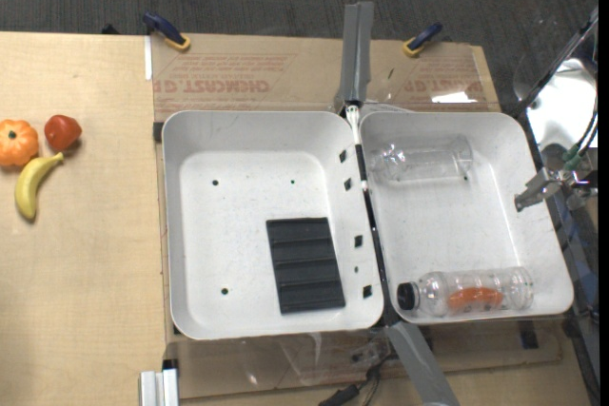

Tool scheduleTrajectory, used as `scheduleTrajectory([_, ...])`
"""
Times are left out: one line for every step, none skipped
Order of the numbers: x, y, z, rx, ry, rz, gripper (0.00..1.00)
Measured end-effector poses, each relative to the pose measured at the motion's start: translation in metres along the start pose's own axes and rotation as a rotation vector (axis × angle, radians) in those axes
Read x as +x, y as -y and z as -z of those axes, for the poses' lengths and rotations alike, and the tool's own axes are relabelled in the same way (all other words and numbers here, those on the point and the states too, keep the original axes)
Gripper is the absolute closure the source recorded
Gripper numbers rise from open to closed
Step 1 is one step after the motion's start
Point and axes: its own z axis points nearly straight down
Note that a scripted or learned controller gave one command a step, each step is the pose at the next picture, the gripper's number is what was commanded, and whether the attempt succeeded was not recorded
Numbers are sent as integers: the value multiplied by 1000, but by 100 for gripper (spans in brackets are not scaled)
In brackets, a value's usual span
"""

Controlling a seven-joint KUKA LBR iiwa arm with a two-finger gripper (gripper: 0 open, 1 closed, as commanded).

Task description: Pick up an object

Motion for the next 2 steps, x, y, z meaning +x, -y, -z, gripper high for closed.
scheduleTrajectory([30,15,-164,-1,-1,68,0])
scheduleTrajectory([34,16,-61,-1,1,-91,0])
